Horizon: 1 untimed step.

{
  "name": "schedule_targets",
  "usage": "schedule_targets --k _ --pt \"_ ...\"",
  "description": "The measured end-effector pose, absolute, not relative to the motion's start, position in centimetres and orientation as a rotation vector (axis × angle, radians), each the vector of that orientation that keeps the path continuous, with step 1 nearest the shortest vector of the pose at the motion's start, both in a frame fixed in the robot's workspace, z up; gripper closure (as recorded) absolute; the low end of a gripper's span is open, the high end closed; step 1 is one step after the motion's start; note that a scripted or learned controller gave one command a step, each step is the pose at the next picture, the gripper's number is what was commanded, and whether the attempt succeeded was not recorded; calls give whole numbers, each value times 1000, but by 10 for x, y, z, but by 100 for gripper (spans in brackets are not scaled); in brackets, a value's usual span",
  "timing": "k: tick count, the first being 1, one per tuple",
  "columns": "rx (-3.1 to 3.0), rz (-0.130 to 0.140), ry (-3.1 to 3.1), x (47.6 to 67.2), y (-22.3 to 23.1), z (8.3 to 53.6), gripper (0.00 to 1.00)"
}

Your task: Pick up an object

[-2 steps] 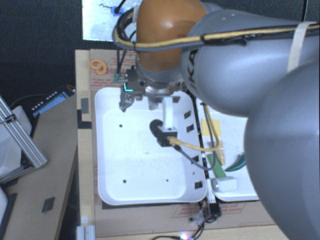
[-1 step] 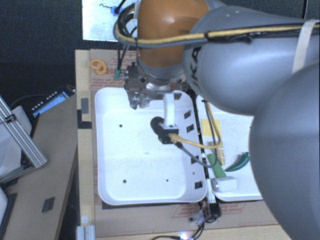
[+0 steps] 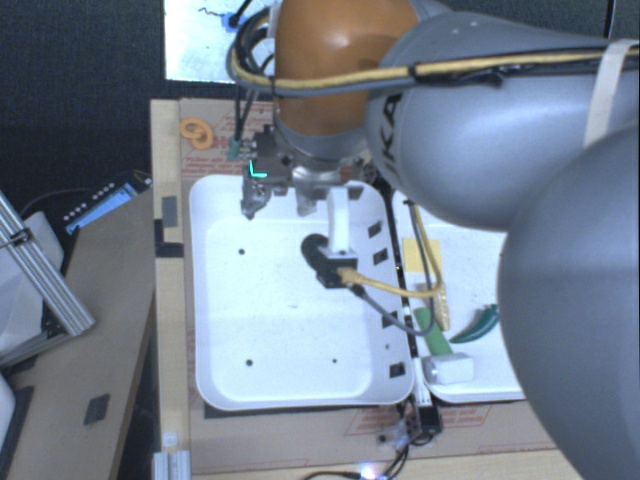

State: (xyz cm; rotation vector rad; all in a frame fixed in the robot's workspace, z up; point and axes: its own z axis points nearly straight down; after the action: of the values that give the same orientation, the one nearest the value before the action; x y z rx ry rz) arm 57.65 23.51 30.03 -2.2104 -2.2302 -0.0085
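My gripper (image 3: 279, 202) hangs over the far edge of the left white bin (image 3: 230, 298), under the orange band of the wrist. Its two fingers (image 3: 252, 198) stand apart, open, with only the bin's white floor showing between them. The objects lie in the right bin (image 3: 470, 393), apart from the gripper: a flat yellow piece (image 3: 425, 258), a green stick (image 3: 432, 333), a teal curved piece (image 3: 478, 320) and a white block (image 3: 452, 370). The grey arm hides most of the right bin.
An orange ring (image 3: 197, 133) lies on the cardboard beyond the left bin's far corner. A dark divider with clips (image 3: 395, 298) runs between the two bins. A metal rail (image 3: 40, 278) stands off the bench at the left.
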Motion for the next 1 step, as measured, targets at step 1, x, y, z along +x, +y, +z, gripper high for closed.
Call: schedule_targets --k 1 --pt "-2207 -13 -2233 577 235 311 100"
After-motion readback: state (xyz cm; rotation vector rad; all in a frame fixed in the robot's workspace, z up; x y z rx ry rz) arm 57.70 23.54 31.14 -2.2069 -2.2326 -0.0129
